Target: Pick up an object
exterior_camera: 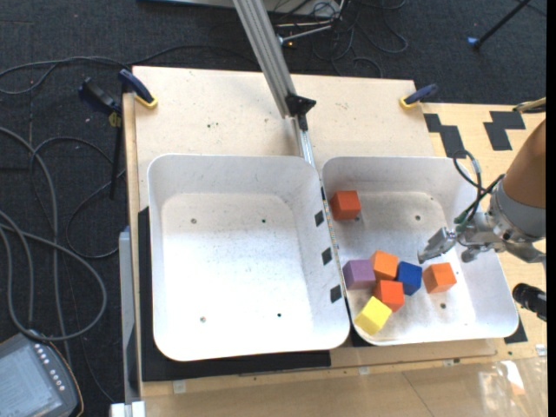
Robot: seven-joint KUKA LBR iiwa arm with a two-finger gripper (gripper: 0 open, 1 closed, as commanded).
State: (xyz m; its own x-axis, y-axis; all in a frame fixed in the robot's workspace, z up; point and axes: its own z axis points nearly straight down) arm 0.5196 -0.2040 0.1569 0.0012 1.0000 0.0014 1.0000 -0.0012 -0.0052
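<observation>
The right bin (pixel 408 168) holds several small blocks. An orange block (pixel 347 204) sits alone near its left wall. Toward the front lie a purple block (pixel 359 274), an orange block (pixel 385 264), a blue block (pixel 409 277), a red-orange block (pixel 390 294) and a yellow block (pixel 373 314), packed together. Another orange block (pixel 440 277) lies a little right of them. My gripper (pixel 443 246) hangs over the right side of this bin, just above and beside that orange block, with nothing seen between its fingers.
The left bin (pixel 165 233) stands beside the right one, sharing a middle wall. A metal bar (pixel 265 37) slants from the top of the view down to the bins' junction. Cables lie on the dark floor at left.
</observation>
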